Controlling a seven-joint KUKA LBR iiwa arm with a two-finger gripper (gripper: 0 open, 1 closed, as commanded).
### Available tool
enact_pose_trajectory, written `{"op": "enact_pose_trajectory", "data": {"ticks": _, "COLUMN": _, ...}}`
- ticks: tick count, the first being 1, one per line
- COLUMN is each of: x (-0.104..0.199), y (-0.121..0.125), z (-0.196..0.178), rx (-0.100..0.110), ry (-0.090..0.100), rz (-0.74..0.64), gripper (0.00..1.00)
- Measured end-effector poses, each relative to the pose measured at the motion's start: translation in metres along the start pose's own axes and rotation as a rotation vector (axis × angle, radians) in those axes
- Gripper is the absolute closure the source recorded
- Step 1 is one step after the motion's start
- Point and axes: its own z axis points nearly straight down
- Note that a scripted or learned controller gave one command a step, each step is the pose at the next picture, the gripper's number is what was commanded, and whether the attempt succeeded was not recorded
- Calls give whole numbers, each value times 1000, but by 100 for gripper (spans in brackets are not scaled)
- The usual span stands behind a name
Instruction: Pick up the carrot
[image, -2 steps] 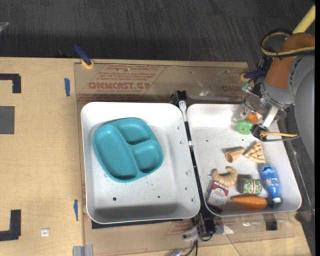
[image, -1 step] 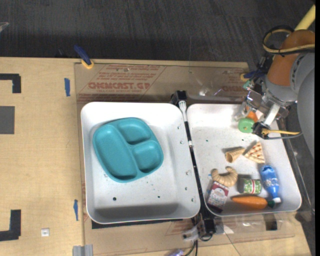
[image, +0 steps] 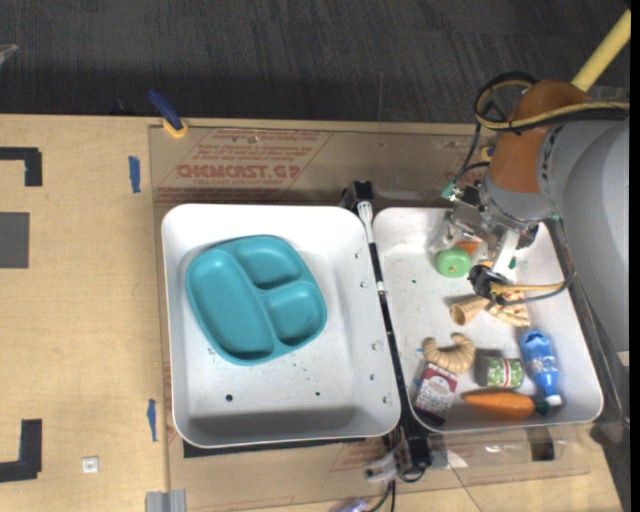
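The carrot (image: 498, 404) is orange and lies flat along the front wall of the right bin (image: 400, 270), near its front right corner. My gripper (image: 470, 238) hangs over the back of that bin, right above a small green round fruit (image: 452, 263) and well behind the carrot. Grey wrist housing covers most of the gripper. The carrot lies free, with nothing touching it from above.
Around the carrot sit a blue bottle (image: 540, 366), a green can (image: 500, 372), a maroon box (image: 435, 392) and a tan croissant-like piece (image: 450, 351). A cone (image: 470, 308) lies mid-bin. The left bin (image: 190, 400) holds a teal divided plate (image: 258, 297).
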Motion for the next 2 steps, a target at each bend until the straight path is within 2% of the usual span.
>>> {"op": "enact_pose_trajectory", "data": {"ticks": 1, "x": -77, "y": 47, "z": -145, "rx": -7, "ry": 0, "rz": 112, "gripper": 100}}
{"op": "enact_pose_trajectory", "data": {"ticks": 2, "x": -75, "y": 44, "z": -138, "rx": 5, "ry": -1, "rz": 109, "gripper": 0}}
